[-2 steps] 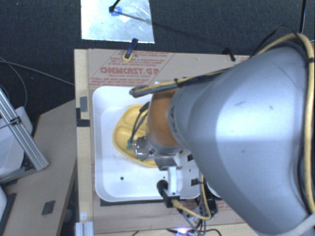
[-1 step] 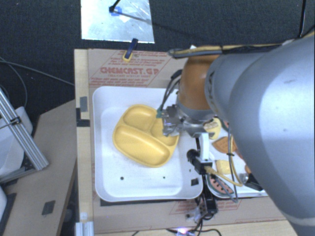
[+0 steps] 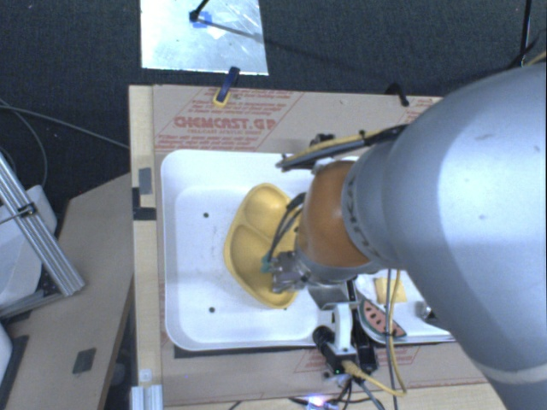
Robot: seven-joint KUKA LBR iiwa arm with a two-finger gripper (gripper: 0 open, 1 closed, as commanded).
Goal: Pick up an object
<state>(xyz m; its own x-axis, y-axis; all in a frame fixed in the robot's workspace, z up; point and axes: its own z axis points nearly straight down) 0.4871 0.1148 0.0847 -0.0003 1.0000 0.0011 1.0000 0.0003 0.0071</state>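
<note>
Gripper [image 3: 282, 272] low over yellow dish [image 3: 256, 246] in left bin [image 3: 192, 229], at its right edge; dish's long axis up-down. Grip state: cannot tell.

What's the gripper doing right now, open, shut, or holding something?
Gripper: low in the white bin, at the yellow object; open, closed or holding cannot be told, since the arm's wrist hides that part.
</note>
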